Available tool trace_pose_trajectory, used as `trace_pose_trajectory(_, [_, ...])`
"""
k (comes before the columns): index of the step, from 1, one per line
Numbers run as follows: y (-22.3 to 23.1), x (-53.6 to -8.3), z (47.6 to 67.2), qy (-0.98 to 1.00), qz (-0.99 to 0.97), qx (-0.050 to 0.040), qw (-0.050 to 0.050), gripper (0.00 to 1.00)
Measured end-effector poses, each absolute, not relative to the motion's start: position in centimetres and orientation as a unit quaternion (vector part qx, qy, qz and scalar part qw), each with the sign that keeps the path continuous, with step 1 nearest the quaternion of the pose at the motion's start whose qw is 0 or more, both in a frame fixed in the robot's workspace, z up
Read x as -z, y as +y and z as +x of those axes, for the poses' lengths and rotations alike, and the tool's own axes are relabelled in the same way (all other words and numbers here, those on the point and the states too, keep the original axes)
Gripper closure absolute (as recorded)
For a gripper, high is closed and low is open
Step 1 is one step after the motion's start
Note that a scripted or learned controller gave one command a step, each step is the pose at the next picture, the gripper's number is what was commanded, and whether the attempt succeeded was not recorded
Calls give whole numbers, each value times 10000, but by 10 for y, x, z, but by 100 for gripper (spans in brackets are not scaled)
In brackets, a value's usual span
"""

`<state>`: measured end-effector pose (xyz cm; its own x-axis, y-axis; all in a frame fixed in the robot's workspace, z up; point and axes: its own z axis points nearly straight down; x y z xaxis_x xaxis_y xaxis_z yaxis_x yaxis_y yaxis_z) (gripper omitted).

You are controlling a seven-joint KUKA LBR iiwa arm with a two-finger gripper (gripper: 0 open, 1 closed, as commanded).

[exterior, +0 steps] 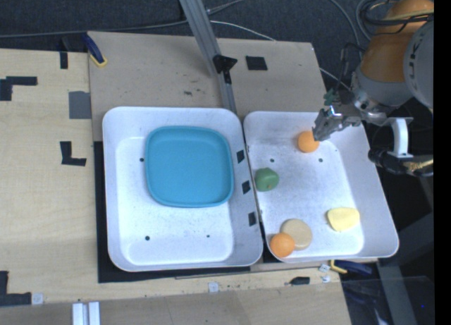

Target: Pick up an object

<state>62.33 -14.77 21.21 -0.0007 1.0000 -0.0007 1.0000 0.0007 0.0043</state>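
Over the right white bin (pixel 366 197), gripper (pixel 323 130) touching small round orange ball (pixel 307 143), finger state unclear

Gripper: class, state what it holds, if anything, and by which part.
Cannot be told. The gripper sits right at the small orange ball in the right bin.

Wooden bench (pixel 42 175) carried two shallow white bins side by side, touching: left bin (pixel 120 175), right bin (pixel 366 197). Black tape patches (pixel 69 153) dotted bench surface. Blue-yellow item (pixel 95 50) lay near far left corner. Grey metal pole (pixel 204 34) crossed bench top
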Motion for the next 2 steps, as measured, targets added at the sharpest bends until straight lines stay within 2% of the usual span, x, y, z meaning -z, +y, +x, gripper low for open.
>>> trace_pose_trajectory(1, [-150,-274,628,7073,7069,-15,21,100])
trace_pose_trajectory(2, [-95,-262,620,7085,7058,2,-7,100])
